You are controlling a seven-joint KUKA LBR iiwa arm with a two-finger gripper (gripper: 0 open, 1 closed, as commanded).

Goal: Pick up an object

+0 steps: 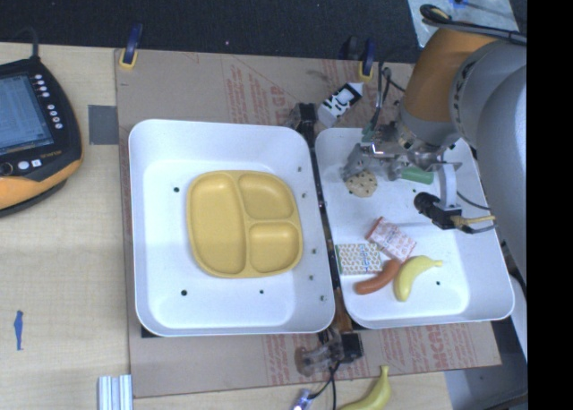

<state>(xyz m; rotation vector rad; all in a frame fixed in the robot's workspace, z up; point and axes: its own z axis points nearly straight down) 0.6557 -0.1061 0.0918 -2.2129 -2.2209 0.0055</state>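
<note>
Camera view: tool (365, 163) is low in the right bin (474, 305), just above the cookie (363, 185); its opening is hard to make out. Arm (466, 86) hides the bin's far corner.

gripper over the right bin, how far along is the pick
Done: the gripper has reached the right bin, low beside the cookie. In hand: nothing visibly lifted. Left: the cookie, banana, hot dog and packets all lie on the bin floor, so the grasp and lift remain.
</note>
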